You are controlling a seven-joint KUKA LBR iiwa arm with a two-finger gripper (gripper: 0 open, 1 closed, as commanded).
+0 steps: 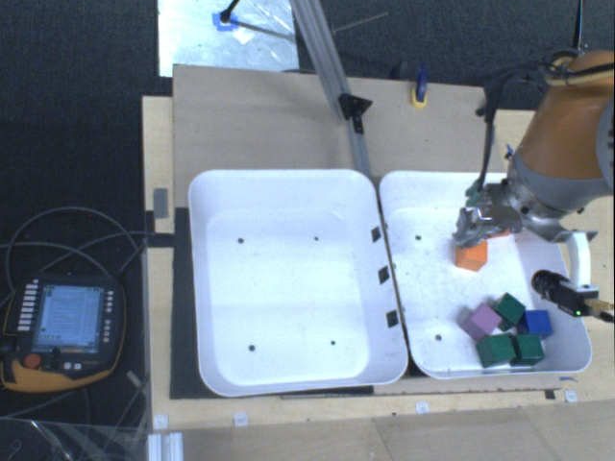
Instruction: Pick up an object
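We log the metal two-finger gripper (476, 230) at centre right of frame; finger state we cannot tell. The small orange cube (471, 255) sits directly beneath, touching its tip, in the right white bin (423, 349).

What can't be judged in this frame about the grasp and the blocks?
- Gripper: its own body covers the fingertips in the camera view, so grip on the orange block is unreadable.
- Orange block: its top edge is covered by the gripper; lifted or resting in the right bin is unclear.
- Block cluster: blocks crowd together, so the count and stacking are uncertain.
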